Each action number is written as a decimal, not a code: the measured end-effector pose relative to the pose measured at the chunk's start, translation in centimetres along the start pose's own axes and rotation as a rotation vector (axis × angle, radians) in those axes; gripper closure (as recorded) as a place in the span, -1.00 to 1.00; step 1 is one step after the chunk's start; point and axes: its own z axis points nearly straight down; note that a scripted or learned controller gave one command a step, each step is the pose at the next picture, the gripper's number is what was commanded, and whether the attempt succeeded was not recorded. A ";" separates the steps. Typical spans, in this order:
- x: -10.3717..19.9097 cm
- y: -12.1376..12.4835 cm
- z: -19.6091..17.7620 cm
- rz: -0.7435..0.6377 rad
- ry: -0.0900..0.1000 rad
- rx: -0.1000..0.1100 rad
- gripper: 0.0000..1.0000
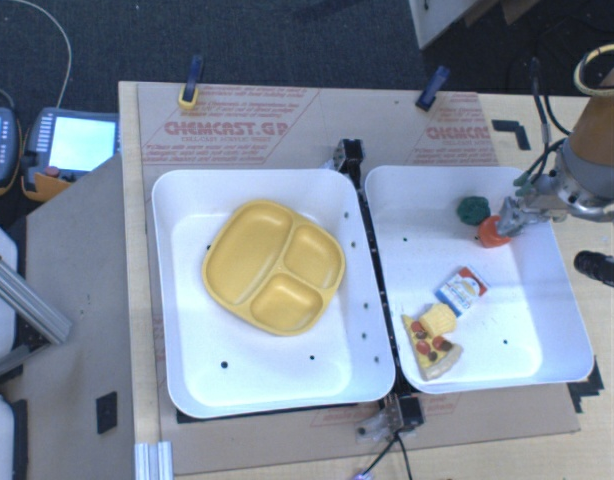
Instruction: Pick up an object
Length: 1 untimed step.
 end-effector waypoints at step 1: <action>0.4 -0.1 -4.4 0.000 0.000 0.000 1.00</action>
